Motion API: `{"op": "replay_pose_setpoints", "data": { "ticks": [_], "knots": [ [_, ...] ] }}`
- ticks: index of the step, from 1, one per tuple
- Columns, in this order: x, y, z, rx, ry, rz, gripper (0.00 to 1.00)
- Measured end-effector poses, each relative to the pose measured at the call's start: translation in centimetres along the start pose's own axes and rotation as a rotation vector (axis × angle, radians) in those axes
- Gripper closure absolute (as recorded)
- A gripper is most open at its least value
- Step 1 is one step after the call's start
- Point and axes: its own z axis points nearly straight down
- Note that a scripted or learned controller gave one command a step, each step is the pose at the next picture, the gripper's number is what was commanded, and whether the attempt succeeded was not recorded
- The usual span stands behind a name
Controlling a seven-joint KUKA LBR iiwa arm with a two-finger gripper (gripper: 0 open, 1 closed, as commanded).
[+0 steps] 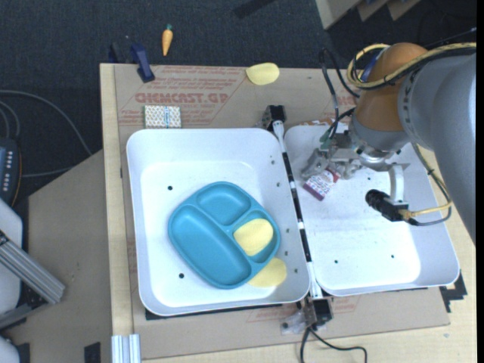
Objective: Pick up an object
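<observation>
A small pink and maroon packet [318, 185] lies in the upper left corner of the right bin [378, 271]. My gripper [330, 165] hangs just above and to the right of it, close over the packet's upper end; whether it touches the packet I cannot tell. In the left bin [151, 165] rests a blue divided plate [212, 233] with a yellow piece [254, 235] in one compartment. A second yellow piece [268, 274] lies against the plate's lower right rim.
The grey arm with its orange band [389, 82] covers the right bin's upper right. A black plug with yellow cable [384, 204] hangs over that bin. On the bench behind lie a yellow lump [262, 73], a patterned packet [162, 116], a blue clip [141, 63] and a toy carrot [167, 40].
</observation>
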Motion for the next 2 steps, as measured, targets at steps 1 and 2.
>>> {"op": "replay_pose_setpoints", "data": {
  "ticks": [1, 2],
  "knots": [
    [0.0, 0.0, -1.0, -0.001, 0.0, 0.001, 1.0],
    [4.6, -3.8, -10.1, -0.004, 0.0, -0.002, 1.0]
  ]
}}
